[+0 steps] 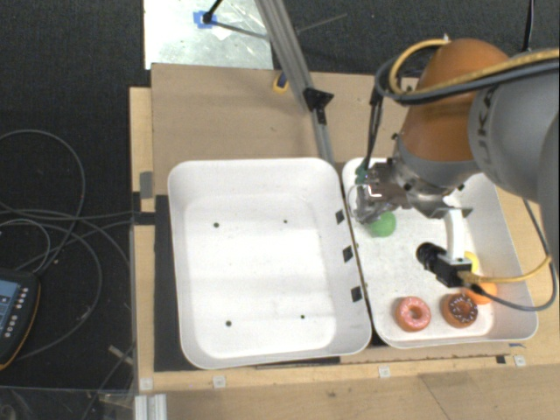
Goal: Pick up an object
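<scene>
Step in hand: approach and grasp. Your end effector (374,201) sits low in the right bin (516,322), near its far-left corner, just over a green ball (382,225). You cannot tell from this slant whether it is spread or pressed together, nor whether the ball is gripped.

Next move, as judged: confirm the pinch, then lift straight up.

Nearby: 2 doughnuts, pink (412,313) and brown (460,310), along the near edge. The bin's left wall stands just beside the ball and may crowd a finger. The left bin (188,182) lies alongside.
</scene>
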`<state>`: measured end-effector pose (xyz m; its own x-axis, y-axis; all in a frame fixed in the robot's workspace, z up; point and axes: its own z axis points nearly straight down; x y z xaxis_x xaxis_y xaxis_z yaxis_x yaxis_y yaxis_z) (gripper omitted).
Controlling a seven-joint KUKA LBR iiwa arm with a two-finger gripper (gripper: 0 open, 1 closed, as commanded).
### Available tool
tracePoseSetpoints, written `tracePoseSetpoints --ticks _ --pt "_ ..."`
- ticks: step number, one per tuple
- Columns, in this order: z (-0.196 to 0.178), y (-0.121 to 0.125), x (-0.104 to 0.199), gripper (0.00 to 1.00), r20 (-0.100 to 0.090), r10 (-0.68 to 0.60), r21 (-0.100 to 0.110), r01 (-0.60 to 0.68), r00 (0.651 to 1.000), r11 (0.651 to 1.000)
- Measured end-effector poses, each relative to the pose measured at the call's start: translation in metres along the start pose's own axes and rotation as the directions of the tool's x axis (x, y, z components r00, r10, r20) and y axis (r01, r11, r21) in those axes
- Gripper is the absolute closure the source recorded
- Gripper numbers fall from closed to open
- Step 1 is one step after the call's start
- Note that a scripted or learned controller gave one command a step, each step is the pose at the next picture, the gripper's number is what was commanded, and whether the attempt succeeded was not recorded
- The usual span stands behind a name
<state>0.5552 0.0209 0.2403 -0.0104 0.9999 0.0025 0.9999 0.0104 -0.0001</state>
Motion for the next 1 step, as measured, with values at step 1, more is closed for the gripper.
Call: tracePoseSetpoints --ticks 1 --pt "0.0049 0.0191 0.0596 1.0 0.0 -0.001 -0.003 0.001 1.0 1.0"
